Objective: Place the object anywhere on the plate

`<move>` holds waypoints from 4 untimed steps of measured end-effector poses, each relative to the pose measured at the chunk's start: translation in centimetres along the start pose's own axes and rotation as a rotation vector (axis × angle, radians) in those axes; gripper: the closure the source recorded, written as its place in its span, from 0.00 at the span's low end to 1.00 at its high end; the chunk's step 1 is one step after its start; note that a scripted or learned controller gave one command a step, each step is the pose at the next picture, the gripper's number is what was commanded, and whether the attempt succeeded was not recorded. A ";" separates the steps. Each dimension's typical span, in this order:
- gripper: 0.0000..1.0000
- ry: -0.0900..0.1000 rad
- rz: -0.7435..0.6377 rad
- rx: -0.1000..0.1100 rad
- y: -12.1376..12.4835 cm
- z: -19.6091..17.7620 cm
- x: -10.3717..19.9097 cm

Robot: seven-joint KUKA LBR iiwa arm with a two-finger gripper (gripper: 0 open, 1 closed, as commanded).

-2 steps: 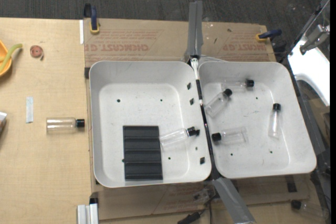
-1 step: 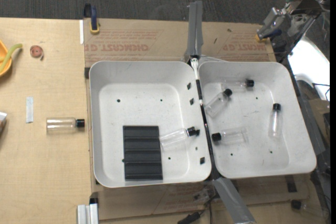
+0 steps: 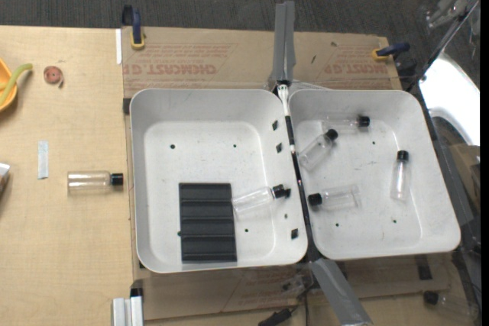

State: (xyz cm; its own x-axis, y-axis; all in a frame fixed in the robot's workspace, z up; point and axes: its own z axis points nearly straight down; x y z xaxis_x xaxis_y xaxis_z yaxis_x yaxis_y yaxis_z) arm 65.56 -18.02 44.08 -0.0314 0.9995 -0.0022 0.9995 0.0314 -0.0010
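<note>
You are looking down on two white bins sitting side by side on a sheet of cardboard [image 3: 229,65]. In the left bin [image 3: 153,107] a black ribbed plate [image 3: 206,223] is lying flat near the front wall. A clear vial [image 3: 256,199] with a black cap is lying on its side on the bin floor, just beside the plate's upper right corner, its cap pointing toward the divider between the bins. You cannot tell whether its clear end is touching the plate's edge; none of it is resting on top of the plate.

In the right bin [image 3: 428,164] four more capped vials are lying scattered:
- a tilted vial [image 3: 315,149] close to the divider
- a rear vial [image 3: 348,122] near the back wall, hard to make out against the white
- an upright-pointing vial [image 3: 399,178] toward the right wall
- a front vial [image 3: 334,200] lying level, its cap facing the left bin

Outside the bins, a spare vial [image 3: 90,180] is lying on the wooden bench [image 3: 61,256], well apart from the plate. A blue clamp [image 3: 131,23] and a second clamp [image 3: 390,51] are gripping the cardboard's rear edge.
</note>
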 end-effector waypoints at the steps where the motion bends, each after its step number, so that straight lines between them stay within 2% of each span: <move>1: 0.00 0.000 0.144 0.000 -1.3 0.0 -4.2; 2: 0.00 0.001 0.278 0.003 0.5 0.1 2.2; 3: 0.00 0.000 0.435 0.003 0.3 0.1 -2.4; 4: 0.00 0.001 0.381 0.002 -6.7 0.0 -2.3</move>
State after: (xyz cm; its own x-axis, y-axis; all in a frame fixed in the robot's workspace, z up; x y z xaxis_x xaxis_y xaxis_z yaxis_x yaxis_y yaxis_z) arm 58.93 -20.52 44.08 0.3421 0.9397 -0.0020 0.9397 -0.3421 -0.0020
